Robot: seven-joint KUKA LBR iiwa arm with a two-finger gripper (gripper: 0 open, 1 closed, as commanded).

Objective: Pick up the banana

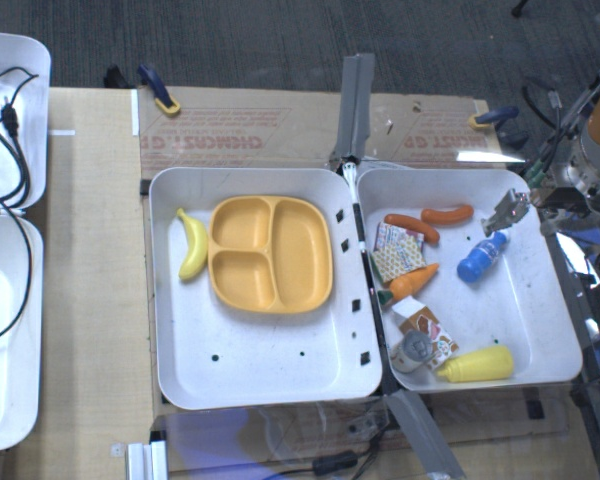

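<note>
The yellow banana (191, 247) lies in the left bin (180, 368), along its left side, just left of a yellow divided plate (272, 253). It curves from the upper left down to its lower end and nothing touches it. My gripper (507, 212) hovers over the upper right corner of the right bin (540, 328), far to the right of the banana. It stands open with nothing between its fingers. A blue bottle (480, 258) lies just below it.
The right bin holds two sausages (447, 214), a carrot (413, 281), a snack packet (398, 250), a small can (414, 347) and a yellow squeeze bottle (477, 365). A grey divider post (354, 108) rises between the bins. White trays with cables stand at the far left.
</note>
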